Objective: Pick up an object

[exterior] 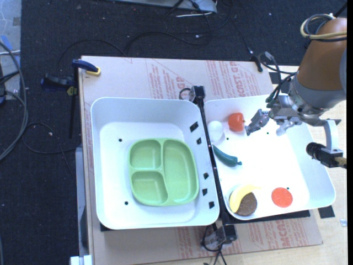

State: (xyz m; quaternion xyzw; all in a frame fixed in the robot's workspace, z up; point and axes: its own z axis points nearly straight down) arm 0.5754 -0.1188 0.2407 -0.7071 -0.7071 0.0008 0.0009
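Camera view from above, and we're watching the gripper (272, 125) hang over the right bin (325, 195), its two fingers spread apart with nothing between them. We'd say that spread is deliberate: the jaws are set to drop around something, and the closest candidate is the small red-orange object (236, 121) just to their left, near the bin's far wall. A white ball (214, 129) sits beside it against the divider, and a teal curved piece (225, 156) lies a bit nearer to us. Down at the near edge we've got a yellow-and-brown piece (245, 201) and a flat red disc (282, 197), well apart from the fingers.

Over in the left bin (102, 148), a green divided tray (164, 171) rests flat in the middle. Both bins sit on a pale printed board (143, 73), with a clamp (85, 68) at its far left corner. Around that, dark speckled floor and loose black cables (33, 142).
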